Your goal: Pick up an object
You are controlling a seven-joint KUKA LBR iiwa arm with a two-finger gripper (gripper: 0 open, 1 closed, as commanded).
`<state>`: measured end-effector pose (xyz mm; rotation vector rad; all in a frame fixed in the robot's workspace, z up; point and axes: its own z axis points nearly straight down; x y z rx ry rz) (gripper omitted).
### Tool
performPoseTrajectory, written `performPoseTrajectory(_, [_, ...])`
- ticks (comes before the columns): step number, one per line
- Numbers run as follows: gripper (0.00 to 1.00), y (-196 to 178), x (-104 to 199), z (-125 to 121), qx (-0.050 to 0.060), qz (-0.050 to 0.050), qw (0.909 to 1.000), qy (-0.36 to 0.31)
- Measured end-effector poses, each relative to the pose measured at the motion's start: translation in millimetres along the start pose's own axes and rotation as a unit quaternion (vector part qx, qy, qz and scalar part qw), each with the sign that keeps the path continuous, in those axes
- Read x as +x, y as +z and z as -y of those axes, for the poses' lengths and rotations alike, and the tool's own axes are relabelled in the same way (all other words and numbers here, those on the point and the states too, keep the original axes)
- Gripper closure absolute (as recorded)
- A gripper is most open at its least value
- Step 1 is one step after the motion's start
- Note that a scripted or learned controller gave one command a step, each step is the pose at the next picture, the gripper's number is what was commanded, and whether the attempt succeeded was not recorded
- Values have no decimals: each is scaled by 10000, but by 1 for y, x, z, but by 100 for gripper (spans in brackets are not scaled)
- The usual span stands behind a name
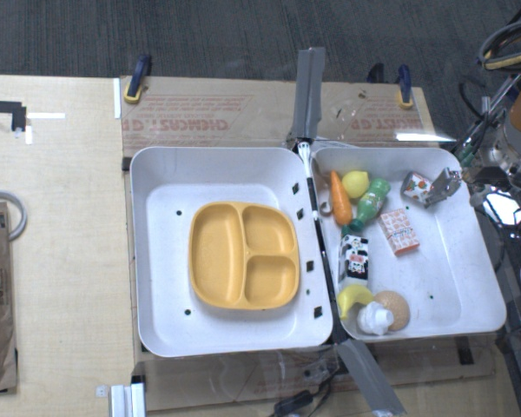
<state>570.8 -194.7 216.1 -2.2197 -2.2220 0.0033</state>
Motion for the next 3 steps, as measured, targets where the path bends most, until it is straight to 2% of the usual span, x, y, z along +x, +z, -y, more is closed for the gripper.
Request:
performPoseTrajectory(1, [0,124,19,2,-11,2,10000,14])
performPoseTrajectory(2, [100,115,17,2,-8,5,10000,29])
performPoseTrajectory(3, [100,-2,90,28,-4,2,9993,-370])
